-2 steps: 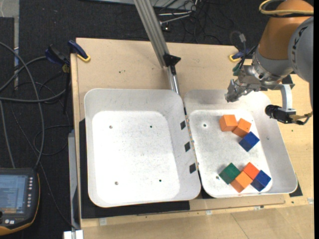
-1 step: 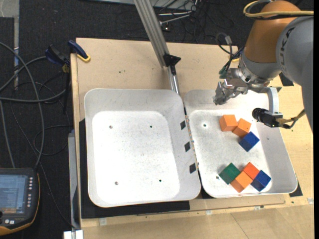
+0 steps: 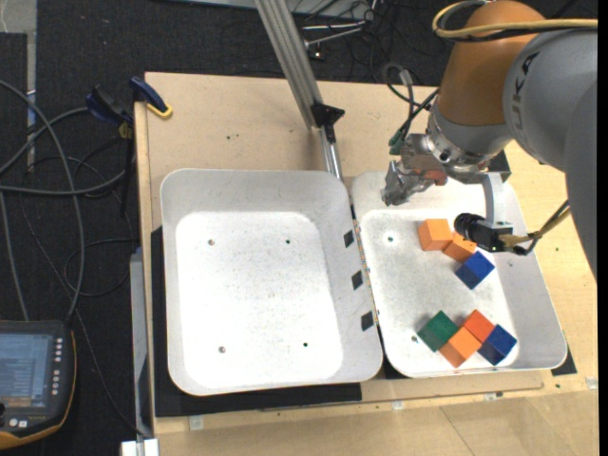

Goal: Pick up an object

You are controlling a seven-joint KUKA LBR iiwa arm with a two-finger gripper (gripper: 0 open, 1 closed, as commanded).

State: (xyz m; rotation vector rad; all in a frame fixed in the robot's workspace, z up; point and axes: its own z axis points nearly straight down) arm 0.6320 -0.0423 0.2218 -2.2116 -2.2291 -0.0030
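The gripper [image 3: 397, 190] hangs over the far left corner of the right bin [image 3: 404, 345]; whether it is open or closed cannot be told, and nothing shows in it. Right of it lie an orange block [image 3: 435, 234], a second orange block [image 3: 460, 248] and a blue block [image 3: 475, 269]. Near the bin's front edge sit a green block [image 3: 438, 331], two orange blocks [image 3: 470, 336] and a blue one [image 3: 498, 344]. The left bin [image 3: 252, 274] lies alongside.

text: partial "UK" in dark letters, edge cut off | on: grey arm casing [image 3: 560, 84] | elsewhere: nothing legible, pendant screen [image 3: 24, 373] too small
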